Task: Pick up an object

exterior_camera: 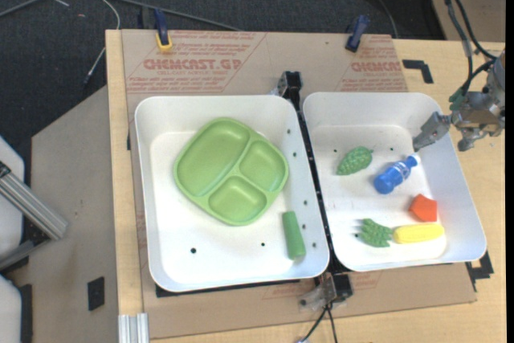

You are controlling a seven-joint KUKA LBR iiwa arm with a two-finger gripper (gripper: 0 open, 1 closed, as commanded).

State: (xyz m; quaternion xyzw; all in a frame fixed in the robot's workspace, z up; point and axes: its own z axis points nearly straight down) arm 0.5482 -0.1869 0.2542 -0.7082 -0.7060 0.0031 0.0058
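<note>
The right bin holds a small blue bottle, a green leafy piece, an orange block and a yellow corn cob with green leaves. In the left bin lie a green divided plate and a green cylinder. My gripper hangs over the right bin's far right corner, up and to the right of the blue bottle. Its fingers are spread open with nothing between them.
Both bins rest on a cardboard sheet clamped at its far edge by a yellow clip and a blue clip. Black brackets join the bins at the far end and the near end. Cables trail near the arm at the right.
</note>
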